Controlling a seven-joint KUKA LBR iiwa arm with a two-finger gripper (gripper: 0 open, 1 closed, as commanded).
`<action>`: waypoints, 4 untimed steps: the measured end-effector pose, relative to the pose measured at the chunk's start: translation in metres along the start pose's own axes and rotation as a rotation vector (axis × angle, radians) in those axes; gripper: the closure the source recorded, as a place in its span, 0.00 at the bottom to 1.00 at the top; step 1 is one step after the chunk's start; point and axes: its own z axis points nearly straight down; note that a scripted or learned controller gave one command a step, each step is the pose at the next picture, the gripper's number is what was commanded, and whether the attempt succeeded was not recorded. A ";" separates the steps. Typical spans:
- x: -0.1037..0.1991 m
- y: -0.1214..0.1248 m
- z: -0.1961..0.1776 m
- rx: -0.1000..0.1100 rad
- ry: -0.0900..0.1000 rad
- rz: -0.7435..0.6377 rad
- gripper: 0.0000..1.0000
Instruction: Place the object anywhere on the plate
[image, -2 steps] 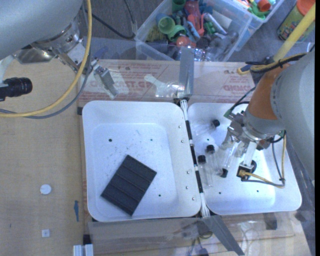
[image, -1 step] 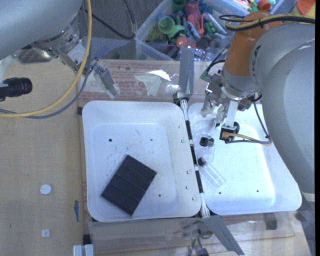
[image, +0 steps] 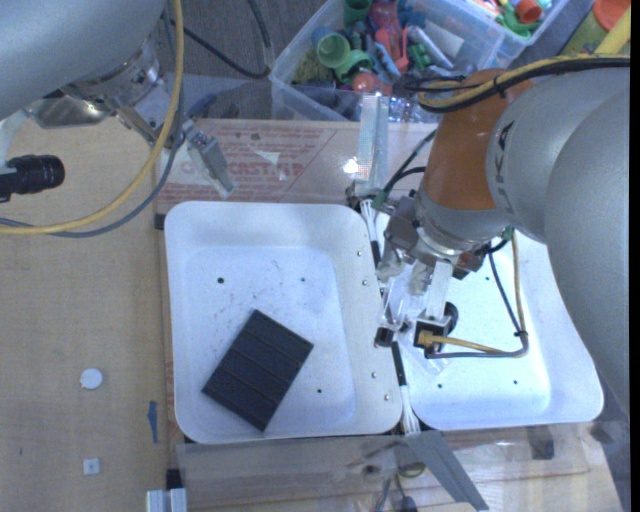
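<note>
2 shallow white plastic bins sit side by side on the bench. The left bin (image: 190, 260) holds a dark grey, flat rectangular slab with ribbed lines across its top (image: 258, 369) — it lies flat on the bin floor in the lower middle, turned at a slant, and nothing touches it. Fine dark specks dot the floor of that bin above the slab.

The grey arm with its orange band (image: 470, 150) reaches in from the right and hangs over the right bin (image: 520, 390), close to the wall where the 2 bins meet. Its two-finger gripper (image: 408, 322) points down at the left part of the right bin, well apart from the dark slab, with the shared wall between them. The fingers are small and tangled with cables and a black-and-yellow fitting, so I cannot tell whether they are apart or together; nothing can be made out between them.

Behind the bins lies a strip of brown cardboard (image: 270, 160), and beyond it stands a clear plastic tub full of colourful toys (image: 400, 45). A yellow cable (image: 150, 165) loops over the upper left of the bench — beside a black cylindrical part (image: 35, 175) at the left edge. A small white disc (image: 91, 379) lies on the bench left of the bins.
</note>
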 end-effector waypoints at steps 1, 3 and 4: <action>0.093 0.006 -0.015 -0.003 0.000 0.053 1.00; 0.198 -0.021 -0.022 -0.002 -0.002 -0.684 1.00; 0.178 -0.042 -0.078 -0.004 -0.002 -0.907 1.00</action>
